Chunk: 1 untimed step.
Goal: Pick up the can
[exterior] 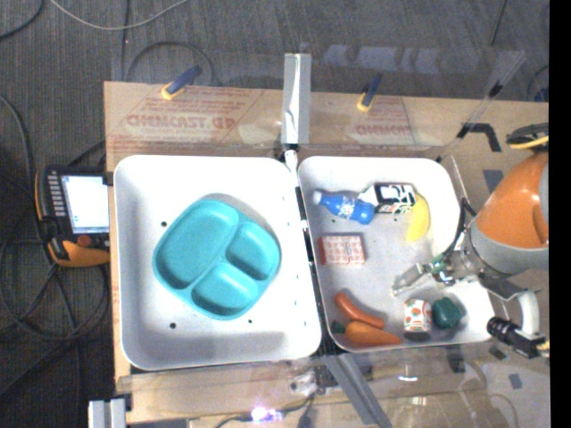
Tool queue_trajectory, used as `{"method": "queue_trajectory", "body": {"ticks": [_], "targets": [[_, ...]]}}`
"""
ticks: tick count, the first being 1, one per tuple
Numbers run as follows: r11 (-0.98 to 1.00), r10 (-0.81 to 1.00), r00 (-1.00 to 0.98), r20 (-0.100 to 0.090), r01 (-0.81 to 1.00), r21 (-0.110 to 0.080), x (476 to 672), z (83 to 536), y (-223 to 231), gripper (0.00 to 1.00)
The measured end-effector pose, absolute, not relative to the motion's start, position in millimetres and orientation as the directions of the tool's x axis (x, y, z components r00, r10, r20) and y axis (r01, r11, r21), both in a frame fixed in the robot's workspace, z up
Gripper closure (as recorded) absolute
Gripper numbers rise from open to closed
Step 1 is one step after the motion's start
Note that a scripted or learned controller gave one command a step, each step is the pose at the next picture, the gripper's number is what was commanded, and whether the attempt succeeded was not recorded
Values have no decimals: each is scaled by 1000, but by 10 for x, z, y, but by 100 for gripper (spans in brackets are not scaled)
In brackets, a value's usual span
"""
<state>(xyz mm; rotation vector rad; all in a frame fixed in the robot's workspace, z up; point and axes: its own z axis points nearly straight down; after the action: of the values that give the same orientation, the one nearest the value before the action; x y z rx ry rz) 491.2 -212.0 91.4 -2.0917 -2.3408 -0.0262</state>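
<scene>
Arm fingers (419, 279) poised low over the right white bin (308, 239), spread apart, gripping nothing.
The small white printed can (416, 315) stands just below the fingers, touching a dark green round object (448, 312) that crowds the grasp; two orange carrots (364, 321) lie nearby, the pink packet (343, 250) apart.

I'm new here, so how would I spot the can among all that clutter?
Look in the right-hand white bin, along its far wall. The can lies on its side between the blue bottle and the banana. It alone is dark with white patches.
</scene>
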Motion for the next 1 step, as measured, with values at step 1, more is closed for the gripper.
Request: {"method": "queue_trajectory", "body": {"ticks": [1], "targets": [[102, 995, -102, -4, 995, 11, 5307, 906, -2029, 0]]}}
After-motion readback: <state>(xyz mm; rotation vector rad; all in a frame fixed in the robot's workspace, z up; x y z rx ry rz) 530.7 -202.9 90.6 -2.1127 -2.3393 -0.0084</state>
